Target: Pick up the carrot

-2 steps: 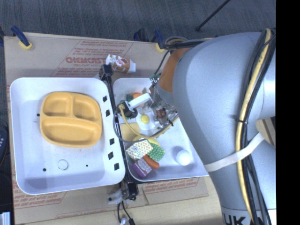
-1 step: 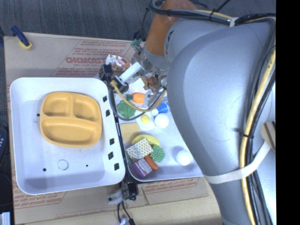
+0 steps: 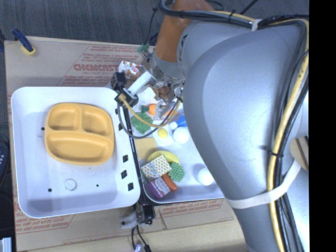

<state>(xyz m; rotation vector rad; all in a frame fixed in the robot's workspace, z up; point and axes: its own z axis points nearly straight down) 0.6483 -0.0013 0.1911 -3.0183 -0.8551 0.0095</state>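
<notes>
Overhead slanted look at a tabletop (image 3: 79, 62) covered in brown cardboard, bearing two shallow white bins side by side. Left bin (image 3: 31, 193) holds a yellow divided plate (image 3: 79, 133) lying flat toward its upper half. Right bin (image 3: 184, 193) is largely covered by the big grey robot arm (image 3: 236, 114), which reaches in from the right and has an orange band (image 3: 170, 30) above its wrist. Claw (image 3: 160, 101) hangs low over the upper part of the right bin, amid cables and small fittings; whether it is released or clenched cannot be told, and nothing can be seen gripped in it. Carrot (image 3: 169, 182), small and orange, lies at the lower end of the right bin, well apart from the claw. It touches a purple block (image 3: 156, 187), with a patterned yellow-and-white piece (image 3: 156, 167) and a green dotted toy (image 3: 177, 172) just beside it. A white ball (image 3: 180, 136) and a pale yellow one (image 3: 163, 135) sit nearer the claw.
</notes>
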